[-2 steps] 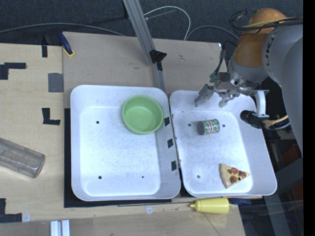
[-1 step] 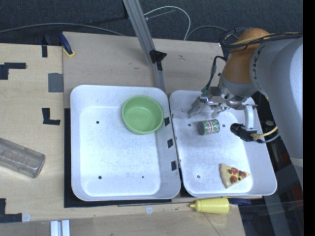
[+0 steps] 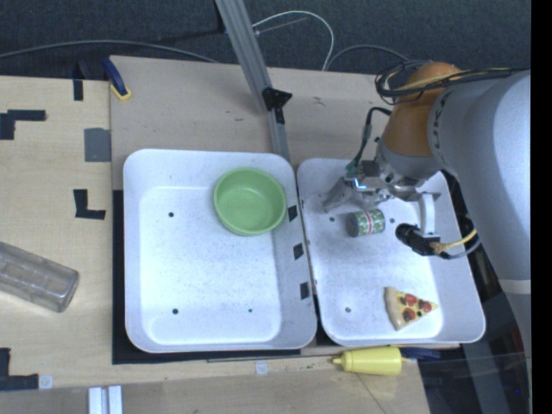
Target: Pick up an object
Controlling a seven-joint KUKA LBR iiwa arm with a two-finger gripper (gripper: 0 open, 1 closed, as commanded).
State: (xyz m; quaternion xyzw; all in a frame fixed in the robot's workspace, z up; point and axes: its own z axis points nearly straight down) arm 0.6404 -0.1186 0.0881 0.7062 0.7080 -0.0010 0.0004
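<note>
The can (image 3: 366, 222) is seen lying on its side in the upper half of the right bin (image 3: 345, 296), well apart from the pizza slice (image 3: 407, 306) that lies nearer that bin's front right corner. The gripper (image 3: 369, 190) is poised just above the can, almost touching it; whether the jaws are wide, narrow or closed on anything cannot be told, since the wrist hides them. No object is seen lifted. The step in hand is judged to be the approach: the gripper is being placed over the can, and a grasp is not yet shown. For the next move, a short descent is called for, with the jaws set across the can's round body, so that it is not rolled away. A green bowl (image 3: 250, 200) is seen in the left bin (image 3: 155, 257), far from the can.
</note>
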